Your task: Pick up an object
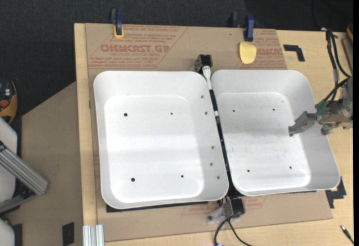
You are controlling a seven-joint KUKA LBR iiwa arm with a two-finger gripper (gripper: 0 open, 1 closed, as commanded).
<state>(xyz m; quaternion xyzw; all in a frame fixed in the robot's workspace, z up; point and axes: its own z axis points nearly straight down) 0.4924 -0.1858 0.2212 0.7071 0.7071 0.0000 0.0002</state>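
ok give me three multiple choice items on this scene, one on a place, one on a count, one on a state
1. Where is the pincer?
A. over the right bin's right part
B. over the left bin
C. beside the blue clamps

2. How many white bins are on the bench?
A. one
B. two
C. three

3. How do the two bins lie?
A. stacked
B. side by side, edges meeting
C. far apart

Answers:
1. A, the grey tip hangs over the right bin, near its right rim.
2. B, a left bin and the right one lie on the board.
3. B, their inner rims meet along a middle seam, with a black clip at its top end.
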